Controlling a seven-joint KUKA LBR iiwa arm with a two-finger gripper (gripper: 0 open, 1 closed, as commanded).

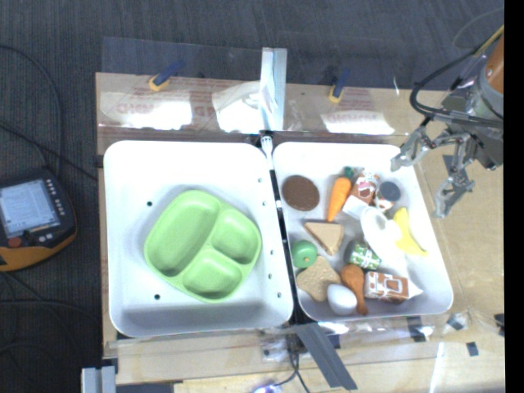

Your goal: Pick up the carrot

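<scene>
The orange carrot with its green top lies in the right bin, near the far middle, pointing toward me. My gripper hovers at the bin's far right rim, to the right of the carrot and apart from it. Its two fingers are spread wide, so it is open with nothing between them.
Around the carrot lie a brown round cookie, a sandwich wedge, a green ball, a banana, a white cup, an egg and a small carton. A green divided plate sits in the left bin.
</scene>
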